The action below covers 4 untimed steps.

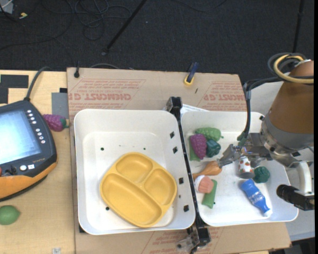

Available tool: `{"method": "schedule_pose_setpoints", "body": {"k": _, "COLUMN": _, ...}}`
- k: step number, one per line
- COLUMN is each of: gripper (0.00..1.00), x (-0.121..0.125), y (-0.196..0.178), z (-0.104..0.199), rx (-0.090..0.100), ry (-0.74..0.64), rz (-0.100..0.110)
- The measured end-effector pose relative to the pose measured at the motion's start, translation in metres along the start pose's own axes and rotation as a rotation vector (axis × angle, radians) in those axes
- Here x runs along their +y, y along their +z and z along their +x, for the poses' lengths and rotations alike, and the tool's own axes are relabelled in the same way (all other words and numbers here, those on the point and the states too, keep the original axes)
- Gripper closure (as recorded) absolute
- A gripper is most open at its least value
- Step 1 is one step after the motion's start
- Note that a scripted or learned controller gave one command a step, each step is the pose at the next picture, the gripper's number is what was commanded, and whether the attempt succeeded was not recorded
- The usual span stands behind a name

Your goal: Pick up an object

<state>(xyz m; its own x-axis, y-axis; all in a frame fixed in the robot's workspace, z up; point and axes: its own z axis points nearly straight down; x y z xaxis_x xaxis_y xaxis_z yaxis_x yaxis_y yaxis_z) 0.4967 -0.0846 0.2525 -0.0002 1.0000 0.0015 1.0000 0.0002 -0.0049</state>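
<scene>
You had the arm [292, 106] reaching in from the right, its orange band above the wrist, bent low over the right bin [278, 216]. The gripper [229, 156] sat down among the toys in that bin, pointing left toward the divider [183, 157] between the two bins. Whether the fingers were open or closed, you could not tell from this angle; nothing showed clearly between them.

Taking the right bin as landmark: a purple grape bunch [197, 145] and a green leafy piece [208, 133] lay in its upper left, a dark teal piece [213, 148] just beside the grapes. An orange carrot [209, 169] lay just below the gripper, near it. A pink-and-green piece [206, 188] lay in the lower left, a blue bottle [254, 196] in the lower middle, a dark green ball [262, 174] just above the bottle.

The left bin [90, 142] held a yellow divided plate [139, 188].

Beneath both bins, the cardboard [116, 91] on the worktop carried upside-down red print; the word looked like "CHEMCRAFT", though you could not read it with certainty.
</scene>
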Motion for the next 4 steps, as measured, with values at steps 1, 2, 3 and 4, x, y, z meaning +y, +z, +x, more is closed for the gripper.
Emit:
{"method": "schedule_pose_setpoints", "body": {"k": 1, "gripper": 1.00, "x": 0.000, "y": -0.010, "z": -0.001, "rx": 0.001, "ry": 0.002, "rz": 0.002}}
{"method": "schedule_pose_setpoints", "body": {"k": 2, "gripper": 1.00, "x": 0.000, "y": -0.019, "z": -0.002, "rx": 0.002, "ry": 0.005, "rz": 0.005}}
{"method": "schedule_pose_setpoints", "body": {"k": 3, "gripper": 1.00, "x": -0.007, "y": -0.076, "z": 0.106, "rx": 0.001, "ry": -0.012, "rz": -0.008}}
{"method": "schedule_pose_setpoints", "body": {"k": 4, "gripper": 1.00, "x": -0.022, "y": -0.178, "z": 0.056, "rx": -0.002, "ry": 0.003, "rz": -0.013}}
